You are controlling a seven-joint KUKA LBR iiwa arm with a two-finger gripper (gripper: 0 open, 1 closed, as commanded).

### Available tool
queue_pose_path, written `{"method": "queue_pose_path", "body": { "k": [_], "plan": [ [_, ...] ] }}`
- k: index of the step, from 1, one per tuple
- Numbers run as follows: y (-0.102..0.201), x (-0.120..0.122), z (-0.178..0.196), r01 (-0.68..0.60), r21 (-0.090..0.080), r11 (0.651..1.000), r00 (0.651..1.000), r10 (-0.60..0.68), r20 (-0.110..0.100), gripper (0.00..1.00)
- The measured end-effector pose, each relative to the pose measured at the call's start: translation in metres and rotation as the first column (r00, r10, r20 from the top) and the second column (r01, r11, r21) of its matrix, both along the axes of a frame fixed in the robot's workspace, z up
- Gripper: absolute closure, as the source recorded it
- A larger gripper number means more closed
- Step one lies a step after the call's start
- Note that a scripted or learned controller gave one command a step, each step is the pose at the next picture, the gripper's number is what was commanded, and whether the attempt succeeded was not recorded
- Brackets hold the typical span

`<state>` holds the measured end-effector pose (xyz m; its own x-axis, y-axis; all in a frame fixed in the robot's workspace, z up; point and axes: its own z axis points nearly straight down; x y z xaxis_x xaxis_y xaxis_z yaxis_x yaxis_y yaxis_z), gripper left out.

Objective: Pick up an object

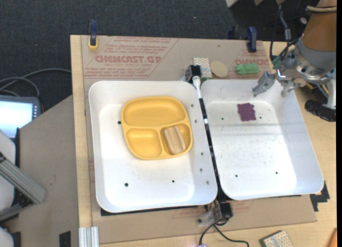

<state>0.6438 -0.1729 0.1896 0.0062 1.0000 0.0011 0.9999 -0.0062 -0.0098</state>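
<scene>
Glossy yellow divided plate (pixel 155 126) holds a rounded tan block (pixel 172 139).

End effector (pixel 274 84) fingers splayed apart, nothing betw.

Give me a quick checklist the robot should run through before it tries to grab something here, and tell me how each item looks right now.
1. Something to pick in the right bin: ok, a purple piece lies flat on its floor.
2. Room around the purple piece: ok, nothing touches it.
3. Gripper free of any load: ok, nothing sits between its fingers.
4. Gripper lined up over the purple piece: not ok, it hangs near the bin's far rim, off to one side.
5. Other pickable thing: ok, a tan block rests in the yellow tray's lower right compartment, left bin.
6. Piece thick enough to pinch: cannot tell.
</scene>
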Motion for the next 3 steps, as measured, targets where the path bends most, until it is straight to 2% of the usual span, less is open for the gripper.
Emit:
{"method": "queue_pose_path", "body": {
  "k": [1, 2, 3],
  "plan": [
    [0.014, 0.001, -0.111, -0.007, 0.001, 1.0, 1.0, 0.007, 0.003, 0.0],
    [0.011, 0.005, -0.092, -0.006, -0.005, 1.0, 1.0, 0.007, 0.018, 1.0],
    [0.011, 0.005, -0.092, -0.006, -0.004, 1.0, 1.0, 0.006, 0.017, 0.0]
  ]
}}
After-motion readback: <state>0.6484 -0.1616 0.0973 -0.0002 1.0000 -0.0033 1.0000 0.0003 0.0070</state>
